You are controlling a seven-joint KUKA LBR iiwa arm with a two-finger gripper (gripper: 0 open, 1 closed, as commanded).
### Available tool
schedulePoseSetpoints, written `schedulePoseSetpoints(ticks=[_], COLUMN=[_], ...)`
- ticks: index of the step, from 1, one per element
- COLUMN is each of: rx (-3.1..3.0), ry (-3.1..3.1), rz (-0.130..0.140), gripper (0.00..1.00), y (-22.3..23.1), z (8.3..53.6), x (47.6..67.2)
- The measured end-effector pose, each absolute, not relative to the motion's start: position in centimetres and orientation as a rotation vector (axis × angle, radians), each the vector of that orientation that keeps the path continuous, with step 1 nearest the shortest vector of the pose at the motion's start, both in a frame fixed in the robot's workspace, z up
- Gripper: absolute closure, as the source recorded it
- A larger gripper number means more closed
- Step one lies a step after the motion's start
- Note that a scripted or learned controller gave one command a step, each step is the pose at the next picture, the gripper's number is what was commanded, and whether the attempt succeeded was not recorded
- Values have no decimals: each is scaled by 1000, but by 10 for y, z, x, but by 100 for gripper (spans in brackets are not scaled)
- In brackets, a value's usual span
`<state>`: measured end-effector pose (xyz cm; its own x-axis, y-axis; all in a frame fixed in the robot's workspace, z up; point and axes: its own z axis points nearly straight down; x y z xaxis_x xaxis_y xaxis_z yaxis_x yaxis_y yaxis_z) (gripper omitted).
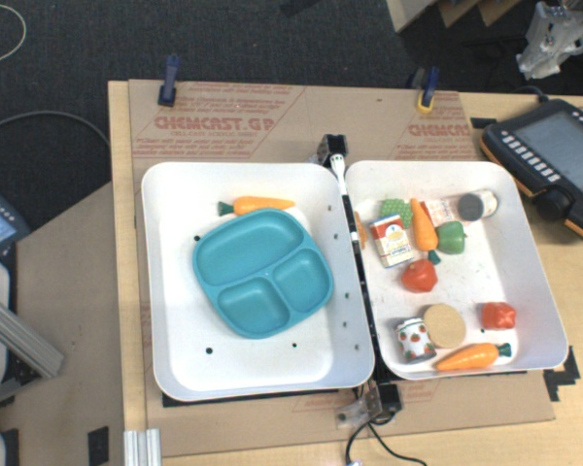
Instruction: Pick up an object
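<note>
Gripper (552,39) sits at the top right corner, off the bench and well apart from both bins; it reads as a pale grey blur (probably the wrist end), so I cannot tell how far open it is or whether it has hold of anything. Left bin (165,260) holds a teal plate (262,272) with three compartments, lying slightly turned, and a left carrot (257,204) lying flat just beyond the plate's far edge. Right bin (530,260) holds the pickable clutter. At the far end, a green veg (395,210), a carton (393,241), a mid carrot (424,223) lying between carton and pepper (452,237), and a grey can (474,206) on its side. A tomato (420,276) sits mid-bin. At the near end, a small tin (416,339) touches a tan disc (446,325), with a near carrot (466,357) just in front and a red veg (497,316) to the right. A black pendant (539,153) rests right of the bins, and clamps (168,79) hold the cardboard (126,289).
</note>
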<state>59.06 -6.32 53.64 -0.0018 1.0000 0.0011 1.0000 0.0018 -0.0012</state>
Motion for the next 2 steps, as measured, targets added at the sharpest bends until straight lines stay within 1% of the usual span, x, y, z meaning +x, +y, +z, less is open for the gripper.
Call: schedulePoseSetpoints(ticks=[1, 2], rx=[-2206, -2214], ry=[-2232, -2225], rz=[-2, 1], gripper=[100, 100], y=[36, 66], z=[536, 536], x=[572, 529])
